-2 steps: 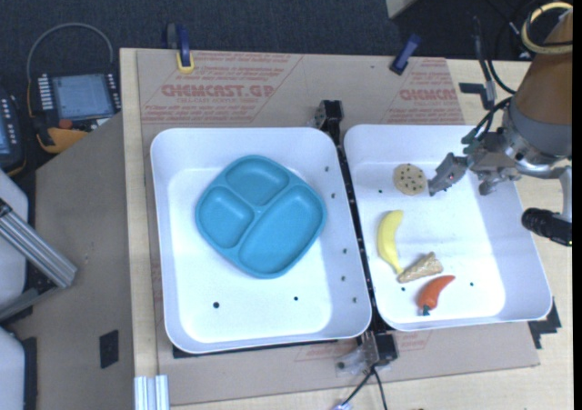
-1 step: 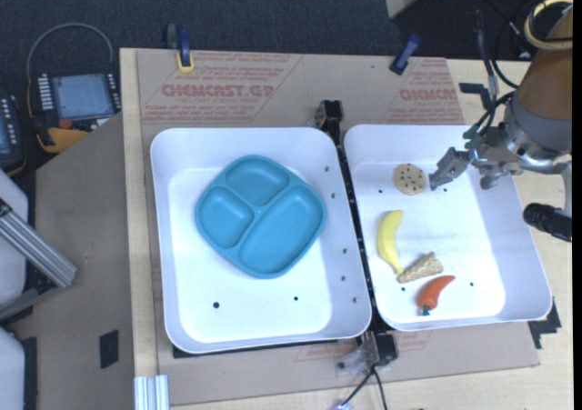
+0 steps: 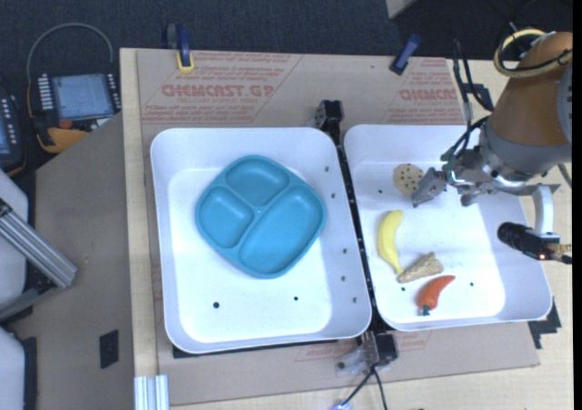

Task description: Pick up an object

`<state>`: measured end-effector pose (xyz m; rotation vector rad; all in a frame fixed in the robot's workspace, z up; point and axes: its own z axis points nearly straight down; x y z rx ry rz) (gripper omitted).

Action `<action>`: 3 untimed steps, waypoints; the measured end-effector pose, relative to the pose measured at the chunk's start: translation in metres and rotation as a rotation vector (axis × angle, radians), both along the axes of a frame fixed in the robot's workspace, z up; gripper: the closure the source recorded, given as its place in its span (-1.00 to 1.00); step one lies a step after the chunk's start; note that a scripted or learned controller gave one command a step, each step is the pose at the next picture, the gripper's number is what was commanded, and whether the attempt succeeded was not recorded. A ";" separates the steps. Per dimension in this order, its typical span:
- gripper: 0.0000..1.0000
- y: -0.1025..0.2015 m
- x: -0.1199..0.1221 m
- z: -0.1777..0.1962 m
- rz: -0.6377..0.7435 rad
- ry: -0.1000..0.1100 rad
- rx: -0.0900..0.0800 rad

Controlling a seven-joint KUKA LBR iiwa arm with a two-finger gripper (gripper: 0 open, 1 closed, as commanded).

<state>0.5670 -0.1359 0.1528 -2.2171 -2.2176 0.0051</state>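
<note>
The right bin (image 3: 509, 304) holds a round brown cookie (image 3: 407, 178), a yellow banana (image 3: 390, 236), a tan wedge of bread (image 3: 419, 267) and a red pepper (image 3: 436, 292). My gripper (image 3: 447, 192) hangs over the upper part of this bin, just right of the cookie. It is open, and nothing sits between its fingers (image 3: 426, 189). The left finger's tip is close to the cookie's right edge. The banana, bread and pepper lie apart from the gripper, lower in the bin.
The left bin (image 3: 182, 308) bears a blue divided plate (image 3: 261, 215). The grey arm with its orange band (image 3: 532, 99) comes in from the right over the right bin's far corner. A black part (image 3: 523, 237) sticks out near the bin's right wall.
</note>
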 end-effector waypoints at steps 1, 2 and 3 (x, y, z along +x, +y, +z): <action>-1.00 0.009 -0.006 -0.053 0.000 -0.002 0.000; -1.00 0.009 -0.006 -0.069 0.000 -0.002 -0.001; 1.00 0.009 -0.006 -0.058 0.000 -0.006 -0.002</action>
